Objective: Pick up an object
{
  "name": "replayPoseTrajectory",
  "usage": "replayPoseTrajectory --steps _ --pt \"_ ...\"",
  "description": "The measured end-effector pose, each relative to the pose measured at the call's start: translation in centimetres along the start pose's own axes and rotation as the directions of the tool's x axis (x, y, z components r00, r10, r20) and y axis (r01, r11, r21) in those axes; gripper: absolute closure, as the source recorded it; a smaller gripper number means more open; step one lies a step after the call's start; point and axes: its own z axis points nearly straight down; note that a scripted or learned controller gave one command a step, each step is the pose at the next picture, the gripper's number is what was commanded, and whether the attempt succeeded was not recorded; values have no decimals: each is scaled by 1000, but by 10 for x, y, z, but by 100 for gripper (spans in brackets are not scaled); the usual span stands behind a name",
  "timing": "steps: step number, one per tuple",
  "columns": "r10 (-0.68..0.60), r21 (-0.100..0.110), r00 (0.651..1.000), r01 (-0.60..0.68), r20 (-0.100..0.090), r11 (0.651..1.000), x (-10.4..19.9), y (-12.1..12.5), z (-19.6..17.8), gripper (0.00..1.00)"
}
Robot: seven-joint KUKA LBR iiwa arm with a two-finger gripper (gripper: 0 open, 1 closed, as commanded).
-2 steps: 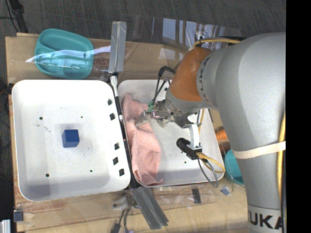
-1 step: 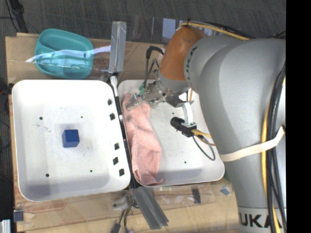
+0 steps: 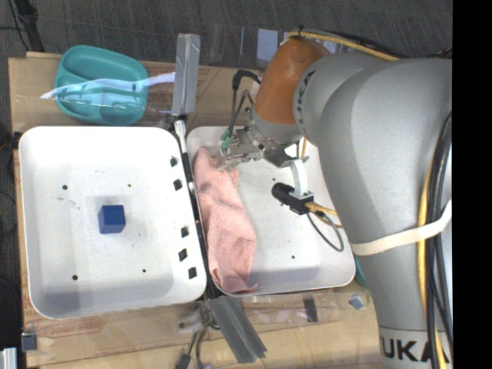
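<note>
Pink cloth (image 3: 224, 220), soft and crumpled, lies along the left wall of the right white bin (image 3: 307, 271).
We judge the cloth light and limp, best pinched at a raised fold near its upper end, where our gripper (image 3: 234, 149) sits. The grey arm's wrist hides much of the gripper, so we cannot tell how wide it stands or whether it grips anything. A small blue cube (image 3: 112, 218) rests in the left white bin (image 3: 46, 152).

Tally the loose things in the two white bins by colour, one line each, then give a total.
Blue: 1, the blue cube in the left bin.
Pink: 1, the pink cloth in the right bin.
Total: 2
</note>
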Motion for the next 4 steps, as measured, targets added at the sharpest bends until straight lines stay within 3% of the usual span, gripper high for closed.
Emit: replayPoseTrajectory --steps 1,2,3,4 --pt "-1 0 1000 1 0 1000 0 0 0 0" --pt "-65 3 998 65 -1 998 -34 -34 11 0" --pt "-125 3 992 125 -1 992 1 -41 11 0" --pt "-128 4 992 128 -1 992 1 -41 2 100"
